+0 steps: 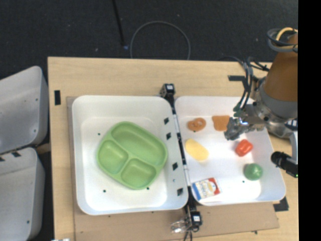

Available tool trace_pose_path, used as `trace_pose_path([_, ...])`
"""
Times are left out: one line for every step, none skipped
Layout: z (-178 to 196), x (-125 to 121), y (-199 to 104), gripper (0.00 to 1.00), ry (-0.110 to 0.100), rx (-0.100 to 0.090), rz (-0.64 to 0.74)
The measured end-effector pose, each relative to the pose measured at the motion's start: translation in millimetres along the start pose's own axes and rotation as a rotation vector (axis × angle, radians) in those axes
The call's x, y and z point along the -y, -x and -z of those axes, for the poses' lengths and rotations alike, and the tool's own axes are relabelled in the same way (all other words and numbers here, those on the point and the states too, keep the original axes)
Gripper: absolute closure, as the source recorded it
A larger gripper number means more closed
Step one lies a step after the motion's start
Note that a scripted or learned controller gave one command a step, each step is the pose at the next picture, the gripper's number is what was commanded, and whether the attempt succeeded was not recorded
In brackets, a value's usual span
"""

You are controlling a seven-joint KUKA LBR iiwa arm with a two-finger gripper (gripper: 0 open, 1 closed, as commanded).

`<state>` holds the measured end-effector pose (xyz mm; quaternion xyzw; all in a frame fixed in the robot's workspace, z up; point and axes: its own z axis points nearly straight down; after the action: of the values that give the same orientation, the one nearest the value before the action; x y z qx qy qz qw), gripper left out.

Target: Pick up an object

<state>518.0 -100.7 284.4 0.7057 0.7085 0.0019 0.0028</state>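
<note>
- Camera view, looking down at a slant: wooden bench (125, 77) w/ two shallow white bins side by side, dark floor behind.
- Left bin (83, 185): green divided plate (131, 155), three compartments, lying flat near the centre, nothing on it.
- Right bin (271, 185): six small items.
- Brown donut-like piece (196, 124) near the bin's upper left, just right of the divider (176, 144).
- Orange-tan block (220, 122) just right of that, close beside the gripper's tip, contact unclear.
- Yellow lemon-shaped piece (196, 150) below the donut-like piece, lying at a tilt.
- Red pepper-like toy (244, 147) just below-right of the gripper, apart from the green ball.
- Green ball (253, 171) lower right, near the bin's right wall.
- White carton w/ blue and red print (206, 189) at the bottom edge, lying flat; lettering too small to read, no brand legible.
- Gripper (233, 130) low over the right bin, between the orange-tan block and the red toy; arm (283, 84) entering from the right, grey w/ orange band above the wrist.
- Claw state: cannot tell, too dark and blurred at the tip; nothing seen pinched in it.
- Black cable loop (160, 39) on the floor beyond the bench; white panels (20, 109) at the far left.
</note>
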Motion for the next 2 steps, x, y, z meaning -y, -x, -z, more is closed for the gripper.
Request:
trace_pose_path([-6,-37,-50,1.0,-0.004,-0.001,0.003])
trace_pose_path([-8,-64,-99,1.0,-0.004,-0.002,0.003])
